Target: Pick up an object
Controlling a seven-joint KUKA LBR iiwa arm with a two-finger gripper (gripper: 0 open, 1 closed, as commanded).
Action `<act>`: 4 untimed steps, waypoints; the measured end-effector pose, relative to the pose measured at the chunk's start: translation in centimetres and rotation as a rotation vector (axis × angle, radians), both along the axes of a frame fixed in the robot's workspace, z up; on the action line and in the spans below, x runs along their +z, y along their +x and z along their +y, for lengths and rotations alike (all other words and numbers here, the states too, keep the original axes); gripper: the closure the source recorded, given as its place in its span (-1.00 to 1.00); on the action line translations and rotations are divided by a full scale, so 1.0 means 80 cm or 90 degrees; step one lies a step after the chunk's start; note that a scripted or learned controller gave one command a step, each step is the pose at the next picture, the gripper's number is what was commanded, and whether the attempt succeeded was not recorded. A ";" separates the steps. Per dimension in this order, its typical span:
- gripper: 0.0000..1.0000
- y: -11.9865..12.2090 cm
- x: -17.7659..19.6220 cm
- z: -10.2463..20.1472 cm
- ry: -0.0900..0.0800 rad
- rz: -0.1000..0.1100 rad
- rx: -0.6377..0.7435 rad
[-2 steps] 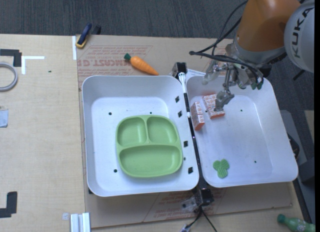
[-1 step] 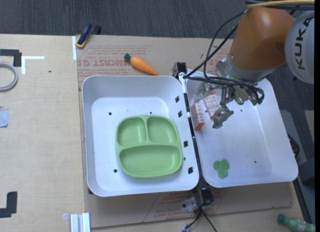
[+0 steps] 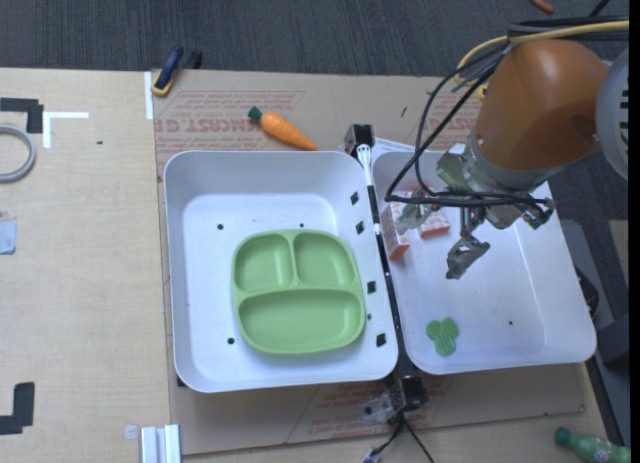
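You are looking down on a bench [image 3: 80, 281] covered in brown board, which carries 2 shallow white bins side by side.

The arm [image 3: 545, 101], grey with an orange band, reaches in from the right and hangs over the far half of the right bin [image 3: 540, 341]. Its bulk and its cables hide part of that bin's far wall.

The left bin [image 3: 200, 191] holds 1 item: a green divided plate [image 3: 297, 291] with 3 compartments, lying flat near the bin's centre, slightly toward the near wall.

The right bin holds 2 candidate objects. A red-and-white packet [image 3: 405, 226] lies against the bin's left wall, in the far left corner. A small green toy [image 3: 442, 335] lies near the near left corner, well apart from the packet.

A toy carrot [image 3: 283, 129] lies on the bench just beyond the far edge of the left bin. It is outside both bins.

The gripper [image 3: 462, 258] hangs above the middle of the right bin floor, between the packet and the green toy. Nothing is visible between its fingers. You cannot tell from this view whether they are apart or together.

Judged step: approach, before any grasp. The next move calls for you to align the gripper over 1 object, most likely the packet, then descend and close.
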State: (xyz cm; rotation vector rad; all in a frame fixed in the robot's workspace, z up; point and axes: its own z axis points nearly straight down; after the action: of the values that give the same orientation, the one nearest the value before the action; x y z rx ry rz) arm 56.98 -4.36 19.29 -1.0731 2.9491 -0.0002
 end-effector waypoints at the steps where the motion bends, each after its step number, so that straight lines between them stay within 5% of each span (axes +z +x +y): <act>1: -1.00 0.008 -0.067 -0.064 0.000 0.001 0.065; 2: -1.00 0.113 0.000 -0.022 0.000 -0.002 0.211; 3: -1.00 0.053 0.000 0.004 0.000 0.000 0.267; 4: -1.00 0.010 -0.116 -0.069 0.000 0.002 0.279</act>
State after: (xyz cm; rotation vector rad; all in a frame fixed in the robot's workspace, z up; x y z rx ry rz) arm 57.78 -9.90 9.97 -1.6908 2.6469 0.0027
